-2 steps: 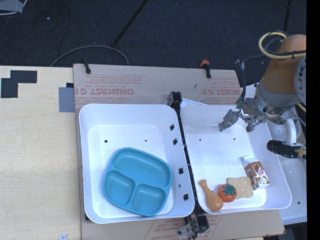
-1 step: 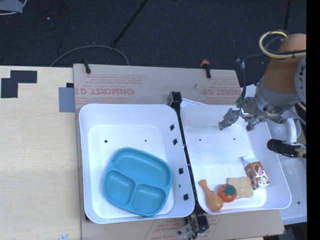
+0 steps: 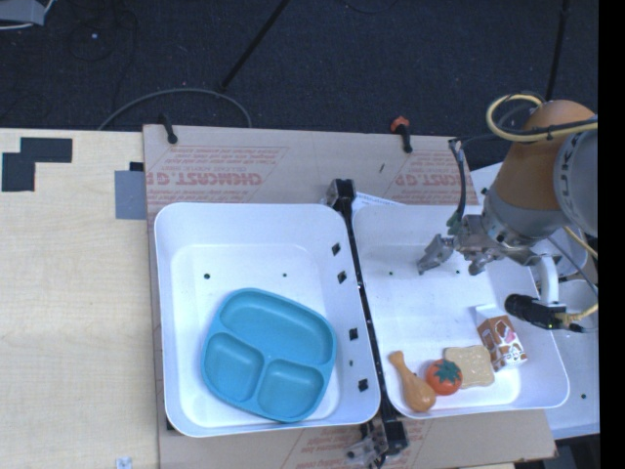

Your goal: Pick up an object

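Note:
In the right bin [image 3: 410, 231] several toy foods lie along the near edge: a tan drumstick [image 3: 412, 383], a red tomato [image 3: 443, 377], a slice of toast [image 3: 470, 365] and a small brown packet [image 3: 502, 341]. My gripper [image 3: 455, 257] hangs over the upper right part of this bin, well above and behind these items. Its two fingers [image 3: 433, 255] are spread apart with nothing between them.
The left bin [image 3: 181, 233] holds a blue divided plate [image 3: 268, 354]. A black divider [image 3: 353, 291] runs between the bins. A black cable fitting [image 3: 535, 310] sits by the right bin's right rim. Cardboard lies under both bins.

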{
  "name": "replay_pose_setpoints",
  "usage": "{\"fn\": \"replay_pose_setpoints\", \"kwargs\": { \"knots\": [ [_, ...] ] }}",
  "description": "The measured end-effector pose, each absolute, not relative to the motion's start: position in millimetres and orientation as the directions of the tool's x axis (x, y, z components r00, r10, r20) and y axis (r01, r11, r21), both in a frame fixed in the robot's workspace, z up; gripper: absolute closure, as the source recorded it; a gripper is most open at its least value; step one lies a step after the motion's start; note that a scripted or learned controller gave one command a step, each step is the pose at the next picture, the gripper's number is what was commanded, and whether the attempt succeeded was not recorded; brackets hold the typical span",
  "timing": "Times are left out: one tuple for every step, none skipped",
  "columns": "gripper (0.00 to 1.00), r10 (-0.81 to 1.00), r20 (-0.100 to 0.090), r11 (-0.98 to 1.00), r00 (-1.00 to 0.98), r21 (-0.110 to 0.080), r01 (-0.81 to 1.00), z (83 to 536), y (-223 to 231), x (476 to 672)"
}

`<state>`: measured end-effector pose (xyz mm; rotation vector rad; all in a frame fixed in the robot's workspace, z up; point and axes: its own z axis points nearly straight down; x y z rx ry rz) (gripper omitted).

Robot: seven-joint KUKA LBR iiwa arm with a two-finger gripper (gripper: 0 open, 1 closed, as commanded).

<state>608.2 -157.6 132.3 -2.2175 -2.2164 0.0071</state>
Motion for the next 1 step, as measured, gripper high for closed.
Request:
{"fn": "replay_pose_setpoints", "kwargs": {
  "knots": [
    [0.00, 1.000, 0.001, -0.001, 0.001, -0.006, 1.000, 84.8, -156.4, 607.3]
  ]
}}
